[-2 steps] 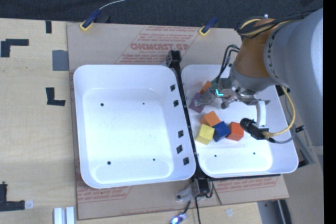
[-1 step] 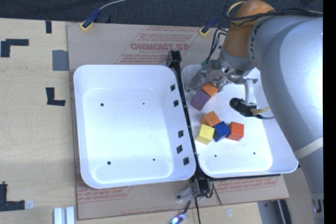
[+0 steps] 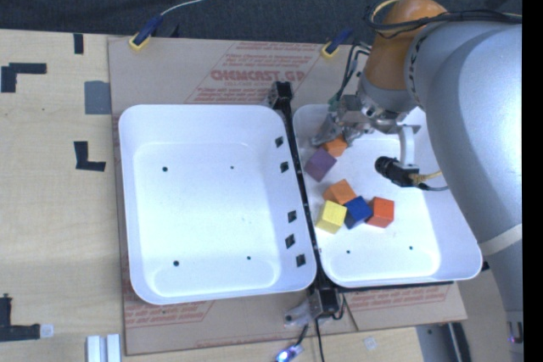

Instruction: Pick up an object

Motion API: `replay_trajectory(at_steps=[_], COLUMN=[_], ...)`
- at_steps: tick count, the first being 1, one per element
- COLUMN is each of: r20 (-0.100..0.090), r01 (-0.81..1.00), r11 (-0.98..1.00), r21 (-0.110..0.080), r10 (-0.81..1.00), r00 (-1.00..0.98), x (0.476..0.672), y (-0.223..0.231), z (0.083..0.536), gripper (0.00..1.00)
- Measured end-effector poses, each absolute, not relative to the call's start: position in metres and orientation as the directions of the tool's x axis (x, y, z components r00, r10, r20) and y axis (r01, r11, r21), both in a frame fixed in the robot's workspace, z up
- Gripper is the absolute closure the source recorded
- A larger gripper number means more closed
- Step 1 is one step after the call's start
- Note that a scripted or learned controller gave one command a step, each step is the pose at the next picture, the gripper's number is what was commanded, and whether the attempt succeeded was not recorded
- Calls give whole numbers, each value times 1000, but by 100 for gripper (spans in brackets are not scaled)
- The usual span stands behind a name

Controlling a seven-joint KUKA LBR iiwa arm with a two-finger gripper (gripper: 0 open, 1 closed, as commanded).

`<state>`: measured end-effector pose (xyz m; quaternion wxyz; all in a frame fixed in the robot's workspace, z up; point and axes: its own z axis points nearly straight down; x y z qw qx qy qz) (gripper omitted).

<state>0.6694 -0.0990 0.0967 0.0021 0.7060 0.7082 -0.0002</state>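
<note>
Near edge of right bin (image 3: 441, 263): yellow block (image 3: 331, 217), blue block (image 3: 357, 210), two orange blocks (image 3: 382, 211) & (image 3: 339, 191), clustered and touching. Further back, a purple block (image 3: 320, 164) by the divider. Behind it, gripper (image 3: 329, 134) sits low over a small orange block (image 3: 337, 147); can't tell jaw opening or whether it grips. Left bin (image 3: 136, 182) alongside.

Six blocks (image 3: 355, 211), two bins (image 3: 204, 119)
</note>
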Motion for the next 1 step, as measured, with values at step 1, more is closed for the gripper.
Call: replay_trajectory(at_steps=[1], r20=[2], r01=[1000], r11=[9], r21=[5], r10=[1000], r00=[-9], x=[666], y=[-8], z=[190], gripper=[100])
